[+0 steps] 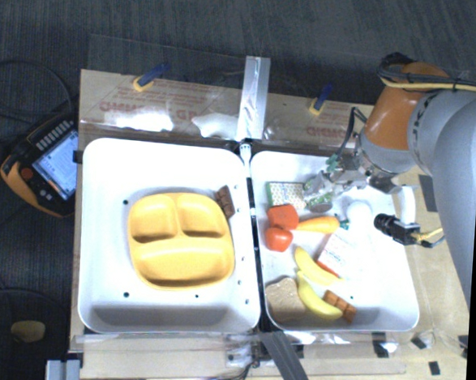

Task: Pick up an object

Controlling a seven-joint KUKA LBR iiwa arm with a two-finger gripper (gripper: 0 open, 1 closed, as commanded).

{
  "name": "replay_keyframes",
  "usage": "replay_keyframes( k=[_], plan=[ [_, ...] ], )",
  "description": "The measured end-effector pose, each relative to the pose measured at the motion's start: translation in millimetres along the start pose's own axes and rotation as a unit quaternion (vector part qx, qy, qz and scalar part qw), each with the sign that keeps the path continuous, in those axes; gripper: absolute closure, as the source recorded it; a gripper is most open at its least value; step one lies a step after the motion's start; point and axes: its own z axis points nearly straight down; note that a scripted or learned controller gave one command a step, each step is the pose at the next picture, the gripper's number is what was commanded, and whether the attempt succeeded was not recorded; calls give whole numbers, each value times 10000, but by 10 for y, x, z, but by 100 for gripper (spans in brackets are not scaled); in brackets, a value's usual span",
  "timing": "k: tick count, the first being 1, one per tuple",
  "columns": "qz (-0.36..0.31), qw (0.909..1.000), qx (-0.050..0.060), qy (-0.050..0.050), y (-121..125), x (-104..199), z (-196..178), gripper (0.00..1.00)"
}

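The right bin [400,306] holds several toy foods. Among them are a green-and-white patterned box [284,194], two red pieces [282,216] [277,240], an orange carrot [318,224] and a yellow banana [316,281]. There are also a white-and-red carton [337,253], a bread slice [283,294] and a round white object [357,209]. My gripper [323,189] hangs low over the back of this bin, just right of the patterned box and above the carrot. Nothing can be seen held in it.
The left bin [100,297] carries a yellow divided tray [180,238] and a small brown piece [225,200] by its right wall. A metal divider [253,97] stands behind the bins. A teach pendant [49,164] lies on the floor at the left.
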Motion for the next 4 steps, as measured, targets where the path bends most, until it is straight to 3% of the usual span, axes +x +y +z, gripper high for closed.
replay_keyframes(
  k=[1,2,3,4],
  plan=[
    [-4,10000,2,9,2,9,-86,100],
    [-993,9951,14,-11,219,773,-1028,100],
    [-2281,9736,18,-11,312,1070,-1732,100],
    [-2752,9614,18,8,-140,1675,-1336,100]
  ],
)
